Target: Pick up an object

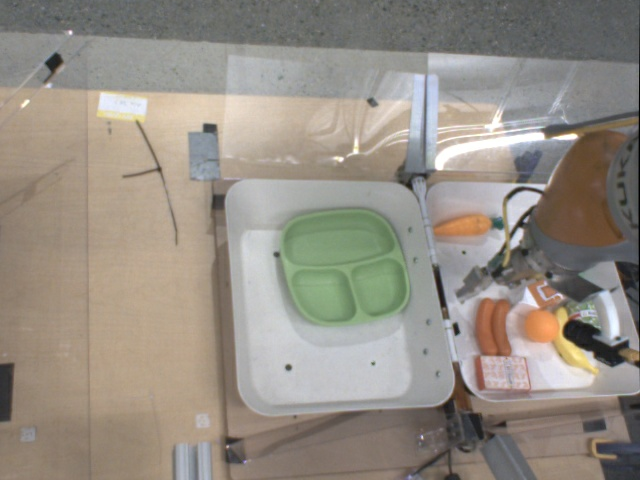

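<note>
Crowding risks a miss: claw [478,284], grip state unclear, hangs just beside sausages [492,326] and orange [541,325].

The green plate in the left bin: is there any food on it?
Empty. The green plate lies flat in the left bin, and all three of its compartments show only bare green.

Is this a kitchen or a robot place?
Probably a robot lab, not a kitchen. A grey and orange robot arm reaches over a white bin of toy food like a carrot and sausages. A green divided plate sits in the other bin.
</note>
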